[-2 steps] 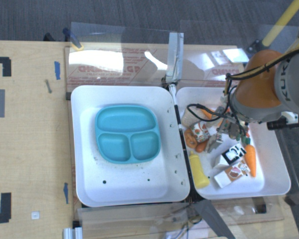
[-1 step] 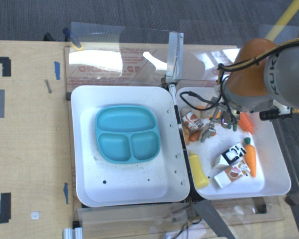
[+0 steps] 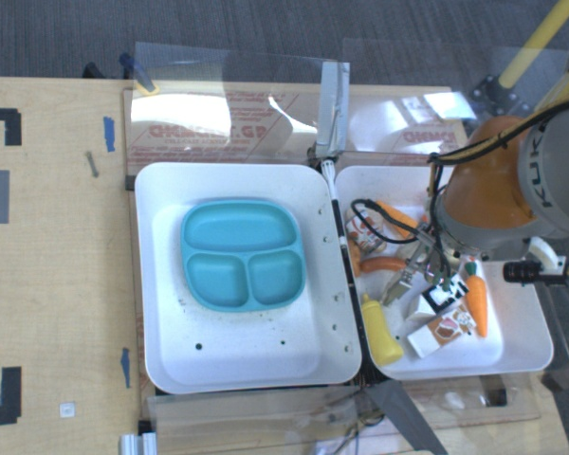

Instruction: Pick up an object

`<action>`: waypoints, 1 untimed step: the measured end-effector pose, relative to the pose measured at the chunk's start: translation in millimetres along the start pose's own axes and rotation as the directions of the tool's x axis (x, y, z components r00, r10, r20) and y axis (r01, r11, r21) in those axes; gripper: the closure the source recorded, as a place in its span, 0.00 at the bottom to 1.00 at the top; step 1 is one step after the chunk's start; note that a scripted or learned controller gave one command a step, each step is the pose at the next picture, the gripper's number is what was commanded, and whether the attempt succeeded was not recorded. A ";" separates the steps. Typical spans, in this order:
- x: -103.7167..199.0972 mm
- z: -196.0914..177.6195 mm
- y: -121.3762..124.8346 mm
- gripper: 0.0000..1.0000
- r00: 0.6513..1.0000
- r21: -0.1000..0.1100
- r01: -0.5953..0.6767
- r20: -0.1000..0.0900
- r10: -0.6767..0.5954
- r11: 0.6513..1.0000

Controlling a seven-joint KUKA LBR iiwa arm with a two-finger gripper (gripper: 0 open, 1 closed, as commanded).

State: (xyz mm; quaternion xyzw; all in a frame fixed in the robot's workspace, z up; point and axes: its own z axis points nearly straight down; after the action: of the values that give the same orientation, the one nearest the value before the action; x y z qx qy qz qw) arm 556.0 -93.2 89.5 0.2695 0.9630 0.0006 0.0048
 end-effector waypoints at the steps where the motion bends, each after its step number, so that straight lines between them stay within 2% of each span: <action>1: -65.1 1.9 31.2 0.00 0.993 0.000 -0.117 -0.001 0.117 0.993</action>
State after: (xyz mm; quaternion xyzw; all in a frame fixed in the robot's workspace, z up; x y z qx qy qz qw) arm 627.9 -100.4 88.3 0.3253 0.9456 0.0008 0.0044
